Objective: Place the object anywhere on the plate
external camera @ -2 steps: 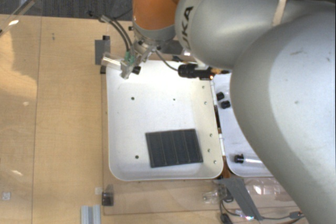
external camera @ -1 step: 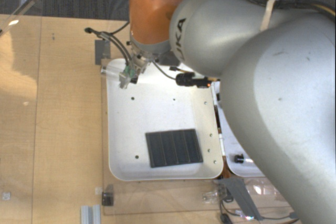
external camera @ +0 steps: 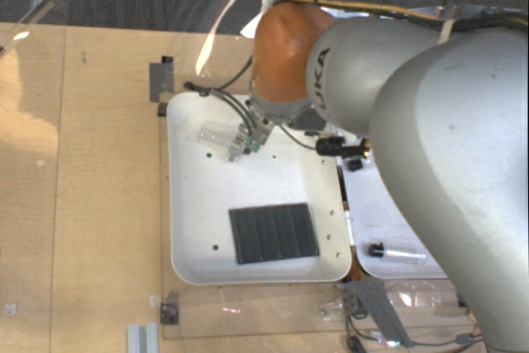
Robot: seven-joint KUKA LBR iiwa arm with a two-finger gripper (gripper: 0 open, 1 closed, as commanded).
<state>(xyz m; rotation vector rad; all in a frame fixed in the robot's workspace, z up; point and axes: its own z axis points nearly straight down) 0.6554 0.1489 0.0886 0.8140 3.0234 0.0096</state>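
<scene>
Two white bins, one dark ribbed plate at left bin's 5 o'clock, one syringe in right bin, one gripper at 12 o'clock, grip unreadable.

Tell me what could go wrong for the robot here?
1. The gripper is over the far end of the left bin, well away from the dark ribbed plate, so anything let go there would likely miss it.
2. The syringe lies in the right bin, close under the big arm, which hides part of that bin from the camera.
</scene>
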